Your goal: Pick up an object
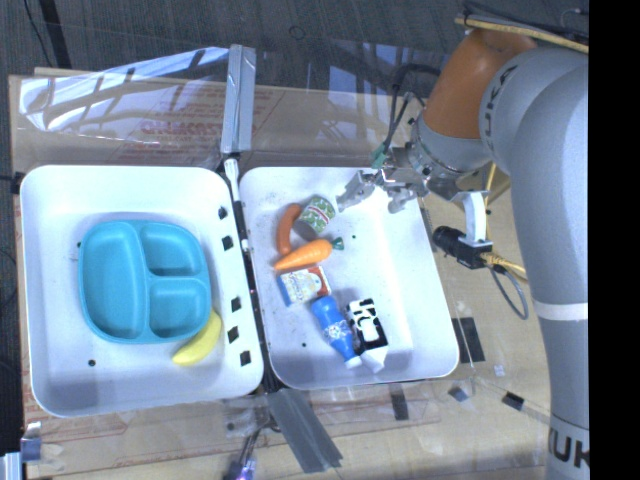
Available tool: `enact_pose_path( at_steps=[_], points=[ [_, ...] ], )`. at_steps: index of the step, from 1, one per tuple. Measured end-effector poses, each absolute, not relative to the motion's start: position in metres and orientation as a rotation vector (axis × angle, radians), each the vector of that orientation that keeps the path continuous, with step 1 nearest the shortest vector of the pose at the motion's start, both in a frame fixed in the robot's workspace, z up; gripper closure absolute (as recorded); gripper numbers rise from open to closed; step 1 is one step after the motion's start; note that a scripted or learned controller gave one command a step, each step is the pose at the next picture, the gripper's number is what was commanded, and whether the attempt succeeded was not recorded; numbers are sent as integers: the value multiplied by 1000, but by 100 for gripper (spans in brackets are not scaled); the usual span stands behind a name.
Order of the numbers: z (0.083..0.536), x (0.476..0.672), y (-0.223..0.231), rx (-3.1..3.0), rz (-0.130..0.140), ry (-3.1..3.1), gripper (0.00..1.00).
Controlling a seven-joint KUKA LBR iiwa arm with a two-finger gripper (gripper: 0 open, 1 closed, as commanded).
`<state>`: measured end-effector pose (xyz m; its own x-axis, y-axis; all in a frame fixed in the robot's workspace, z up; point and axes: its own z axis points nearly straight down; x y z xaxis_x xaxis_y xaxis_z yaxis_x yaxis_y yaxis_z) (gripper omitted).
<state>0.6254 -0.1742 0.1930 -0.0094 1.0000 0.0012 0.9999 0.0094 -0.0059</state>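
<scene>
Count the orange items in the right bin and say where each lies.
2. A sausage-shaped orange piece lies upright near the right bin's left wall, beside a small can. An orange carrot lies just below it, pointing left. More could be hidden under the clutter.

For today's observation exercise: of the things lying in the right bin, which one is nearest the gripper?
The small green can, at the top of the pile. It lies just left of the gripper; the carrot and blue bottle lie farther down.
</scene>
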Motion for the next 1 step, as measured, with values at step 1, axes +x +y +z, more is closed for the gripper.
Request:
enact_pose_path(
  at_steps=[1],
  points=[
    [91, 625, -106, -2212, 3, -2225, 0]
  ],
)
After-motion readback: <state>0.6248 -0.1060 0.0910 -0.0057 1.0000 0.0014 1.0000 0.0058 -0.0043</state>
